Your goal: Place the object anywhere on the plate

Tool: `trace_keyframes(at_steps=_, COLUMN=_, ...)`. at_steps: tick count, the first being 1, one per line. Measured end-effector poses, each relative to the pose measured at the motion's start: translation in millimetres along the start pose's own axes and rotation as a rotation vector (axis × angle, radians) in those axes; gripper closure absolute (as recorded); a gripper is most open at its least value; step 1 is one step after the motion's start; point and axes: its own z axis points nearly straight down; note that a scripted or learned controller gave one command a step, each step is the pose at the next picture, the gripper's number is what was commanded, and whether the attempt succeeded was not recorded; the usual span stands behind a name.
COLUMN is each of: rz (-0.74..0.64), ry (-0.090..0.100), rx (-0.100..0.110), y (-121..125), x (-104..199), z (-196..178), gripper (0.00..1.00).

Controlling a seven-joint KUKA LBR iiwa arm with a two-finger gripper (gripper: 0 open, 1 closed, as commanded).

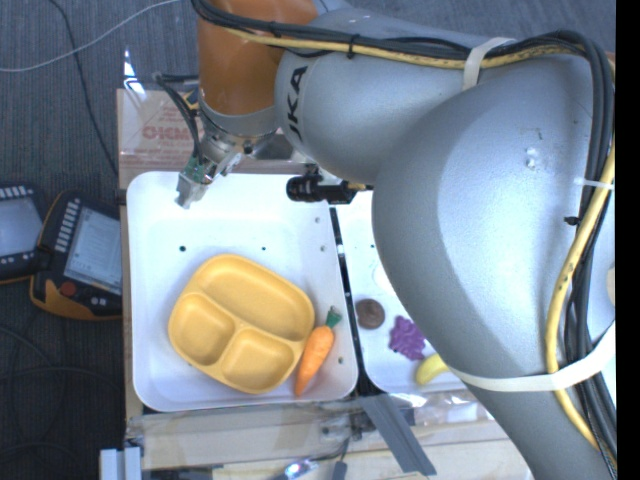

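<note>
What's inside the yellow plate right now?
The yellow plate's three compartments show bare. The carrot lies outside, against its right rim, in the left bin. Nothing covers the plate.

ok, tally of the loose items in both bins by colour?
Yellow: 2, the divided plate and a yellow piece partly under the arm
Orange: 1, the carrot
Purple: 1, the grapes
Brown: 1, the round disc
Total: 5

Carrot (314, 359) against yellow plate (240, 321)
</note>
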Motion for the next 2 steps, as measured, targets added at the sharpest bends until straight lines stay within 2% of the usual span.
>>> trace_keyframes(at_steps=1, rz=-0.044, ry=-0.004, rx=0.002, y=-4, x=-5, z=-34, gripper=1.00)
trace_keyframes(at_steps=2, rz=-0.169, ry=-0.001, rx=0.004, y=-11, x=3, z=80, gripper=1.00)
